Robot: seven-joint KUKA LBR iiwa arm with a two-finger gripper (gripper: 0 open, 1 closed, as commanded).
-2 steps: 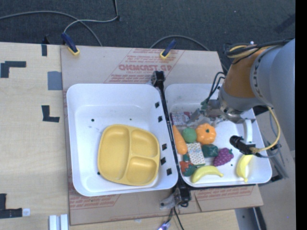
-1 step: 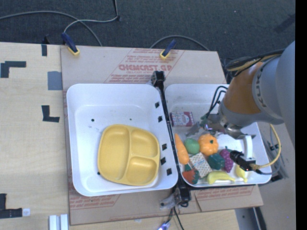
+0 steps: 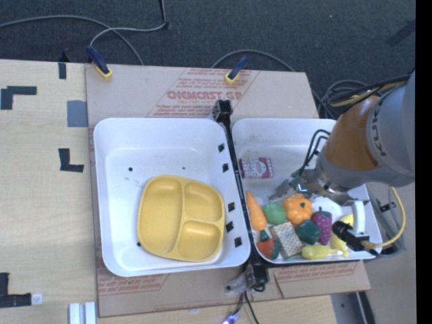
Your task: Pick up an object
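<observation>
A yellow tray (image 3: pixel 181 218) is lying in the left bin (image 3: pixel 111 140); toy foods (image 3: pixel 291 225) are crowding the right bin (image 3: pixel 270 130); claw (image 3: pixel 302 189) state: cannot tell.

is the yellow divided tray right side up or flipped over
Right side up: the yellow plastic divided tray lies flat in the left white bin, its three compartments facing upward.

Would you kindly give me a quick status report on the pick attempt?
Gripper low in right bin, over toy food pile; fingers unclear. Orange piece just below it, nothing seen held. Yellow tray in left bin.
</observation>
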